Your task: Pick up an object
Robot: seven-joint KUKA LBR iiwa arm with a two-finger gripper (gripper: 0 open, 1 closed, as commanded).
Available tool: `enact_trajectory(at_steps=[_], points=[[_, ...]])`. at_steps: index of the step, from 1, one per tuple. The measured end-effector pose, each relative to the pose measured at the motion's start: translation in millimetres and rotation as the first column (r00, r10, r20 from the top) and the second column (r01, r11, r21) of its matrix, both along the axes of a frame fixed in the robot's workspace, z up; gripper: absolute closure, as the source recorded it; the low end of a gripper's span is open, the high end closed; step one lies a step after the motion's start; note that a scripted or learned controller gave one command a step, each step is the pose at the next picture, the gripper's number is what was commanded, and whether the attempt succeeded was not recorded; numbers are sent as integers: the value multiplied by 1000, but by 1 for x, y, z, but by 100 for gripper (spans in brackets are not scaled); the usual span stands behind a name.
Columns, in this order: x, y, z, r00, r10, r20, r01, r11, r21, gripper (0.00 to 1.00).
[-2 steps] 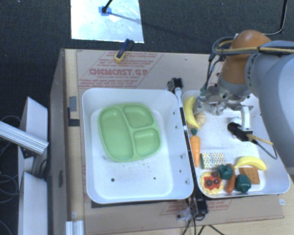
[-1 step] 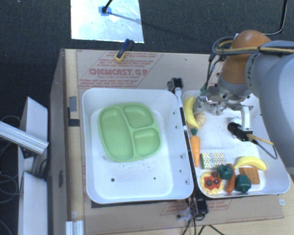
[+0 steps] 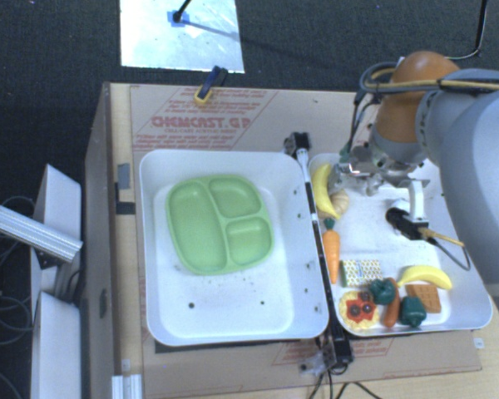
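The gripper (image 3: pixel 359 175) hung low over the right bin (image 3: pixel 466 306), near its far left corner, at about 11 o'clock in that bin. I could not tell how its jaws stood. A yellow banana (image 3: pixel 321 191) lay just beside it, at about 9 o'clock from it. An orange carrot (image 3: pixel 332 254) lay below the banana, along the bin's left wall. More toy food sat at 6 o'clock in that bin. A green tray (image 3: pixel 219 224) lay in the left bin (image 3: pixel 233 314).
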State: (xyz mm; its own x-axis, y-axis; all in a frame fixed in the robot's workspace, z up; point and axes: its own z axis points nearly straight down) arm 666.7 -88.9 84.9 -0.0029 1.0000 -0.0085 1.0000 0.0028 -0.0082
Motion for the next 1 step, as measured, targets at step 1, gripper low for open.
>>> enact_trajectory(at_steps=[1], points=[[1,2,11,1000,2,5,-2,1000,4,100]])
